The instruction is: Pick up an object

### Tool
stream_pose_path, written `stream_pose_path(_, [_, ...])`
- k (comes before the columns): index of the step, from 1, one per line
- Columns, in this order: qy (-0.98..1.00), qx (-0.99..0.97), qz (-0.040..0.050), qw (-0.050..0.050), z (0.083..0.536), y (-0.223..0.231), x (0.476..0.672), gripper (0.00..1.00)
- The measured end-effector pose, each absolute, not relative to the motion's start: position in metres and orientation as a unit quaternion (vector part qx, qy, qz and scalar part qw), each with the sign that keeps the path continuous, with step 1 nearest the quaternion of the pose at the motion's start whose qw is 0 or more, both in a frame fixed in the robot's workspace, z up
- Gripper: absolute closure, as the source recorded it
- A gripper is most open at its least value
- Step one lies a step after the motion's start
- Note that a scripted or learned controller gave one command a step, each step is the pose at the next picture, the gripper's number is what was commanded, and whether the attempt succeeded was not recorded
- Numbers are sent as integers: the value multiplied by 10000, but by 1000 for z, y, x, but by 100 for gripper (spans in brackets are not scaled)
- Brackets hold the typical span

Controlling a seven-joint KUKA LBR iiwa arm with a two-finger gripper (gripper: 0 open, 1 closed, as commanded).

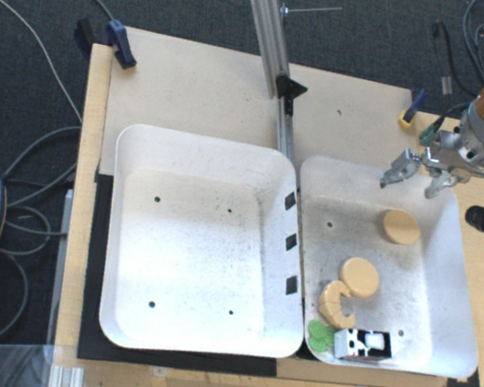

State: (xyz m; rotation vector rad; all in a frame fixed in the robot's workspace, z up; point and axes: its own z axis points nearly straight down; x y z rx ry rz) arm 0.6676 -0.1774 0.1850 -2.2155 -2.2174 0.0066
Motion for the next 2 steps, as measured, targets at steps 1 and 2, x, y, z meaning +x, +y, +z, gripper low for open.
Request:
stream_pose_path(1, [-7070, -7072, 21, 33, 130, -186, 670, 0])
stream_pose_path(2, [-7076, -7066, -6, -9, 146, -186, 673, 100])
